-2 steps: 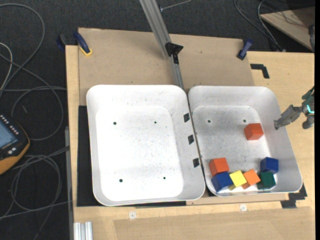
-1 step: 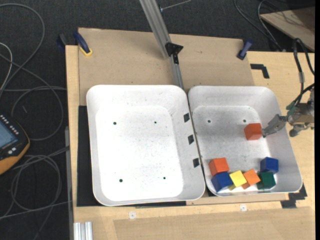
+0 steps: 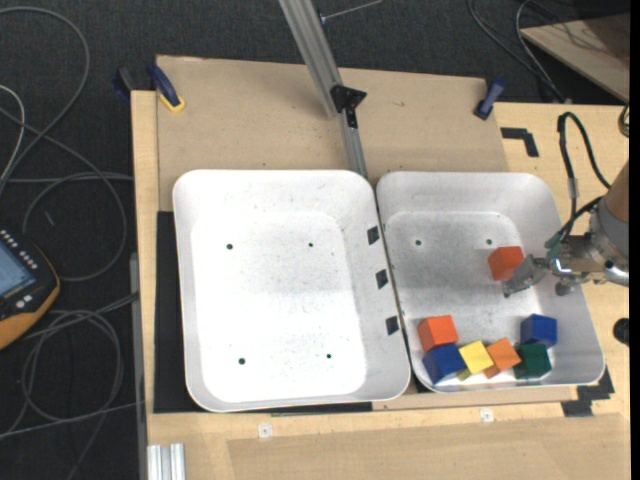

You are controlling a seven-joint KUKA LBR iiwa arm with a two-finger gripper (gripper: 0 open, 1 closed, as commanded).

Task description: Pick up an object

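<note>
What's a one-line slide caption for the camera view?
Gripper beside an orange block in the right bin, other colored blocks clustered at its near edge.

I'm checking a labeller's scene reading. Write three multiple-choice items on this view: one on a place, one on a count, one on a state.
1. Which bin holds the blocks?
A. left bin
B. right bin
C. both

2. How many blue blocks?
A. two
B. none
C. five

3. How does the lone orange block stand?
A. stacked on the yellow block
B. in the left bin
C. apart from the cluster

Key: B, all lie in the right bin; A, blue blocks and; C, the lone orange block sits above the cluster, beside the gripper.
</note>
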